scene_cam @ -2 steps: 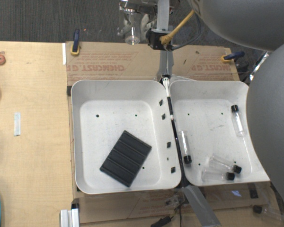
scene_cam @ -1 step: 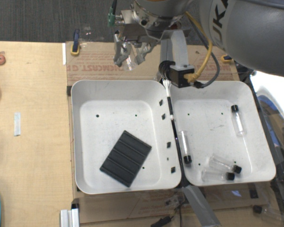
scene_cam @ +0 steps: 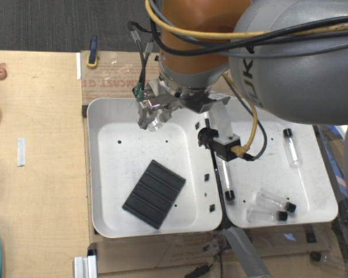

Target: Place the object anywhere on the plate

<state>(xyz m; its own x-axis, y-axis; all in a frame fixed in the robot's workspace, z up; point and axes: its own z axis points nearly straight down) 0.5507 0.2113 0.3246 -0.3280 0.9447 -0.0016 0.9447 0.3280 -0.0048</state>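
Dark ribbed block [scene_cam: 155, 193] lying in left bin [scene_cam: 98, 172] | gripper [scene_cam: 152, 117] hovering apart, fingers' state unreadable | risk: descending off-target, grasping nothing.

Fixed overhead cam, slanted, over bins [scene_cam: 98, 172].

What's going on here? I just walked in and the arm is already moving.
A grey and orange robot arm reaches in over two white bins. Its gripper hangs above the back of the left bin, where a dark ribbed slab lies untouched. Clear tubes with black caps lie in the right bin.
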